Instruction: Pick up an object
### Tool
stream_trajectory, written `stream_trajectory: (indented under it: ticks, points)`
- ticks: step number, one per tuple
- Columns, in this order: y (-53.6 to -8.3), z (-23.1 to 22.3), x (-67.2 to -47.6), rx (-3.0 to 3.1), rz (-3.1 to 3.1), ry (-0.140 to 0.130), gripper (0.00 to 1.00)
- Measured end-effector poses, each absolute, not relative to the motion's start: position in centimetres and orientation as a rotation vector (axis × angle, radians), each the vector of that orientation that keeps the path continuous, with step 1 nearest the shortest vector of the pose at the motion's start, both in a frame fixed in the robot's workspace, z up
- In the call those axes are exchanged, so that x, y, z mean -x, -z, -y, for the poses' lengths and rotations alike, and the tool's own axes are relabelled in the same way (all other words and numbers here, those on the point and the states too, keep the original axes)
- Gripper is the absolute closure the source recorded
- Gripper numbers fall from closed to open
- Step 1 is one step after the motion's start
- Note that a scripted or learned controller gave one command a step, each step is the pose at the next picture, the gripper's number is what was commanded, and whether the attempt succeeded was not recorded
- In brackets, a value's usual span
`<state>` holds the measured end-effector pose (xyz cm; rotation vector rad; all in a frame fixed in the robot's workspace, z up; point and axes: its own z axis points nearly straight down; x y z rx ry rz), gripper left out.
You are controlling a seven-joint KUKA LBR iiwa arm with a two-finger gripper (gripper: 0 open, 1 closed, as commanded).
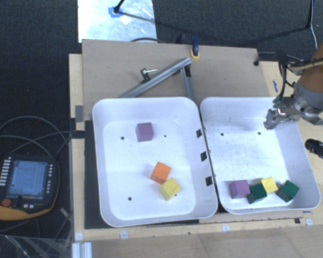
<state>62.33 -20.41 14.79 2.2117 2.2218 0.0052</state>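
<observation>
My gripper (273,119) hangs over the upper right part of the right bin (242,109), apart from every block. In the left bin (105,144) lie a purple block (144,131), an orange block (160,172) and a yellow block (169,188) touching the orange one. Along the right bin's near edge sit a purple block (239,188), a dark green block (256,192), a yellow block (269,184) and another green block (287,190).
A metal bar (156,78) lies slanted on the brown board behind the bins. A teach pendant (22,184) with cables rests on the floor at the left. A cable runs past the arm at the right.
</observation>
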Motion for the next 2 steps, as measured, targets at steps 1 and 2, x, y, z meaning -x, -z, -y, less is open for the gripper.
stream_trajectory:
  ticks: [1, 2]
  points:
    - [-19.4, 20.6, -62.1, -2.212, -2.221, -0.005, 1.00]
    - [-24.0, 21.0, -62.8, -2.210, -2.222, -0.006, 1.00]
